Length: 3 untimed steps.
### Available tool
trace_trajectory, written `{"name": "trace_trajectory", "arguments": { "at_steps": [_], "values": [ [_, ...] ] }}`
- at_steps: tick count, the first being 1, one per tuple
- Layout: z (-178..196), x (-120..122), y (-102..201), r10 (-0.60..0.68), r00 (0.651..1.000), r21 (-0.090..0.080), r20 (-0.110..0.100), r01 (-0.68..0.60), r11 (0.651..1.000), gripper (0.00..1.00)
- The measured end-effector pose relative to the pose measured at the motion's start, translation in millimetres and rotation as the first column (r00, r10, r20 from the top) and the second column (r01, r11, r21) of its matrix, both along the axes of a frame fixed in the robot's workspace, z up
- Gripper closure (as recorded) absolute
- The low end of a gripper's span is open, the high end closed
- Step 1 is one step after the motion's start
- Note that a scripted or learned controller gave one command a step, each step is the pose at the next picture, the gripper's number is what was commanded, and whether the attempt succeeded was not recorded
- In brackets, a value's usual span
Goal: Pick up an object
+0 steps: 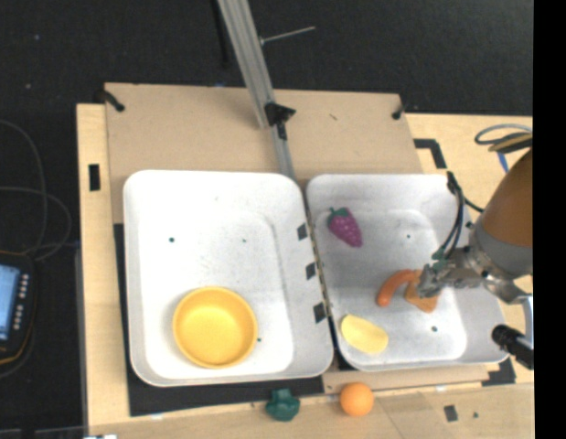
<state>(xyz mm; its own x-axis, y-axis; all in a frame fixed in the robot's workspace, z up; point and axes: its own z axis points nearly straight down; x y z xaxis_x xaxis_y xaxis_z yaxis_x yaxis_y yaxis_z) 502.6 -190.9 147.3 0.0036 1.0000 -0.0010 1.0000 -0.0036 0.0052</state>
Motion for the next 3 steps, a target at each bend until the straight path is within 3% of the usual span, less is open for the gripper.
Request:
{"name": "trace_trajectory", "arguments": {
  "at_steps": [1, 2, 3],
  "values": [
    [48, 0, -11, -0.001, 1.000, -0.002, 0.002, 0.001, 1.000, 1.00],
    [71, 2, -12, 0.006, 1.000, -0.001, 0.000, -0.006, 1.000, 1.00],
    [84, 21, 34, 0.011, 1.000, 0.001, -0.002, -0.011, 1.000, 1.00]
  ]
}}
